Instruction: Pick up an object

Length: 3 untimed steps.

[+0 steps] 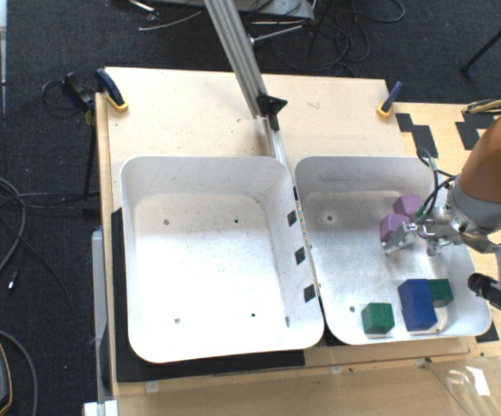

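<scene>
Gripper point(400, 241) low in right bin point(346, 176), touching the purple block point(398, 217) near the far right side; can't tell if it's held. Blue block point(417, 303) near front edge, green cube point(377, 317) just left, another green block point(441, 290) touching its right. Left bin point(146, 180) alongside.

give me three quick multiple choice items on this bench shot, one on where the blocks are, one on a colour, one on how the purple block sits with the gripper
1. Which bin holds the blocks?
A. the camera view's left bin
B. the camera view's right bin
C. both

2. What colour is the block between the two green ones?
A. red
B. yellow
C. blue

3. The gripper is
A. beside the purple block
B. over the left bin
C. off the bench

Key: 1 B, every block lies in the right bin. 2 C, the blue block sits between the green blocks. 3 A, the gripper is right by the purple block.
</scene>
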Each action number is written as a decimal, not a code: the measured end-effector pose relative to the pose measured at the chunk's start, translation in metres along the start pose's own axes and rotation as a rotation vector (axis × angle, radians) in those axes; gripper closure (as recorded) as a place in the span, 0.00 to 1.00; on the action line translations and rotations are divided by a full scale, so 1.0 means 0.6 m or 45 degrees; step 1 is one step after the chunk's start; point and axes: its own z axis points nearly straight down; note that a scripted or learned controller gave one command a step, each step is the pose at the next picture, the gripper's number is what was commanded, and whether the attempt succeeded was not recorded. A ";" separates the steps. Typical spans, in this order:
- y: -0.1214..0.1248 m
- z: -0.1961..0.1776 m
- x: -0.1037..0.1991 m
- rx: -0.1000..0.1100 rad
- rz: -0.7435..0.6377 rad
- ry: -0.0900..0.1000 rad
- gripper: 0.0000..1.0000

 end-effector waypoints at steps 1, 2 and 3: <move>0.085 0.015 0.050 -0.013 -0.016 0.003 0.00; 0.030 0.003 0.046 -0.005 -0.007 0.003 0.00; 0.147 0.015 0.058 -0.002 -0.012 0.005 0.00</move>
